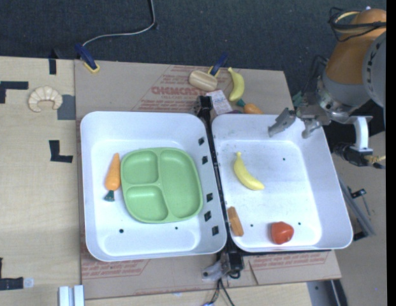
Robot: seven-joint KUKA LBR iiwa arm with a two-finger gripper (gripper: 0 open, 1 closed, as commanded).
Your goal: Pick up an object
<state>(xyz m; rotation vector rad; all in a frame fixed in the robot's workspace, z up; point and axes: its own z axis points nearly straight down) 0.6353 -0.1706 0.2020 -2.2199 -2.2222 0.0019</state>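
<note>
the end effector (294, 123) hovers spread wide and empty over the right bin's (325, 171) far edge. nothing is picked yet; the banana (247, 173) lies inside, with reach, descent and grasp all left.

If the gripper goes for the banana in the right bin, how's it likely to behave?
The banana is curved and smooth-looking, so it may pivot or slip between two fingers unless gripped across its middle. It looks like a stiff toy, probably light. Lying flat on the bin floor, it would likely slide rather than roll if nudged.
</note>
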